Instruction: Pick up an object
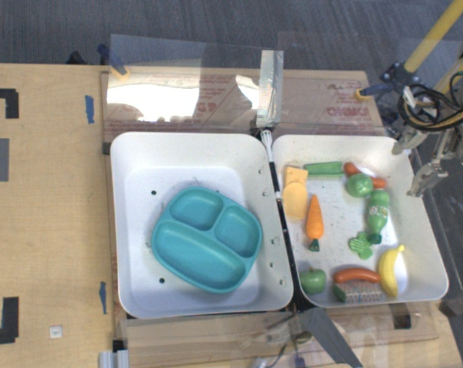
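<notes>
The counter carries two white bins side by side. The left bin holds a teal tray with three compartments, lying slightly askew in the bin's middle, with nothing in it. The right bin holds toy food: a yellow banana at the near right, a carrot near the left wall with its tip pointing toward the bin's far edge, a pale yellow piece just beside the carrot, a green bottle-like piece on the right, a long green pod along the far side, a red sausage at the near edge beside the banana, a round green piece near the pod's right end, a green apple in the near left corner, and a small green bit between carrot and banana. The gripper hovers at the right bin's far right rim, apart from all the food; it has hold of nothing, and how far it is open I cannot tell
</notes>
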Robot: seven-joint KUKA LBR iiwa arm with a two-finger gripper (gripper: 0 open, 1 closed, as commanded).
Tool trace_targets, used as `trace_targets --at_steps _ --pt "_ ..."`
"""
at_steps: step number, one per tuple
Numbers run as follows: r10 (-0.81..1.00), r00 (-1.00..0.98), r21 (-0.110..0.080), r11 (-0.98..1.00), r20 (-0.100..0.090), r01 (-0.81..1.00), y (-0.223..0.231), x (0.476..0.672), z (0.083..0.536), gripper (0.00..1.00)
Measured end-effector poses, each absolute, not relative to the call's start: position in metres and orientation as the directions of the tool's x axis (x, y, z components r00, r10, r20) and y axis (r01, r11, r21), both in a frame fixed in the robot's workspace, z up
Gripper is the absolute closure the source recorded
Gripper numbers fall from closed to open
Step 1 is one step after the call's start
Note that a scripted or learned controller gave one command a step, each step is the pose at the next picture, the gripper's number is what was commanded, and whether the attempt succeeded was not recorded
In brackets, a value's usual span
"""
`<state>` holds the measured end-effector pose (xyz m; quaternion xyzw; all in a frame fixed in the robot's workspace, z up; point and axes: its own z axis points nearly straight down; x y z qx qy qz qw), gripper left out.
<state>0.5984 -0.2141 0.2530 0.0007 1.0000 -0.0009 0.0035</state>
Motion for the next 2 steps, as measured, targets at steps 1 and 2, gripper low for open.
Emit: trace_targets --at_steps 1,2 --pt "-0.075 -0.997 -0.004 0.997 -0.011 -0.075 -0.206 0.524 0.089 0.00" --pt "-0.079 -0.997 -0.010 0.997 -0.026 -0.079 -0.205 0.529 0.103 1.00"
